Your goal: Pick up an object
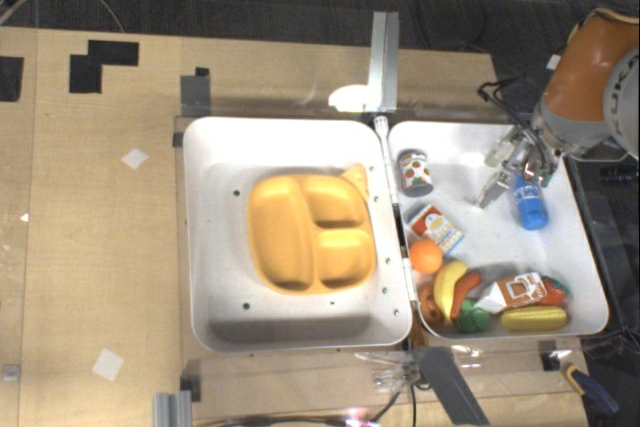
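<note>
Gripper [508,171] hangs low over the upper part of the right bin [592,267], its fingers spread apart with nothing between them. One fingertip points down-left toward bare bin floor, while the other side sits just beside a blue bottle [531,206], which lies close under the wrist. The arm [590,85], grey with its orange band, reaches in from the right edge.

Further left in the same bin, a small can [416,171] stands near the dividing wall. Below it lies a small printed carton [436,227], touching an orange [426,257]. A banana [448,286] curves beneath the orange, next to a carrot [467,288] and a green vegetable [475,319]. Along the lower wall sit a second printed carton [521,290] and a yellow corn-like piece [533,318].

The left bin [215,215] holds a yellow divided tray [310,230] near its middle. Both bins rest on the wooden worktop [90,245].
</note>
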Robot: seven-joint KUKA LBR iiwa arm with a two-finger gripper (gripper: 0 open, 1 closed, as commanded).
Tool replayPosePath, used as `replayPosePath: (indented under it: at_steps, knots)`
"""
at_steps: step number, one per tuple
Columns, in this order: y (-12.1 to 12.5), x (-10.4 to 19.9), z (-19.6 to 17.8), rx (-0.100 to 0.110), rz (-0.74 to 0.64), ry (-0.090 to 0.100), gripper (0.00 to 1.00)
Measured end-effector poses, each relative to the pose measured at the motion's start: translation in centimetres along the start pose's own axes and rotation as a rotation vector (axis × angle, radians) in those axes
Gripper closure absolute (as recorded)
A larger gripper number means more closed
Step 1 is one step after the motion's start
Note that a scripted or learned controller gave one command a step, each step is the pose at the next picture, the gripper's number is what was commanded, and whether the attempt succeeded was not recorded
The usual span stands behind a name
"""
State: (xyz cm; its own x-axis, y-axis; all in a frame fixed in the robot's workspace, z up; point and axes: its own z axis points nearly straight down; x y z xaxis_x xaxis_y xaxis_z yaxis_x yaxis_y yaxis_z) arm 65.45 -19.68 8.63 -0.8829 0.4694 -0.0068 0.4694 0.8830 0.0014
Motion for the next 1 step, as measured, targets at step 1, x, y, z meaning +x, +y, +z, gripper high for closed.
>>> replayPosePath:
  at_steps: [1]
  knots:
    - [-1.91,2.73,-3.25,0.0,0.284,0.001,0.0]
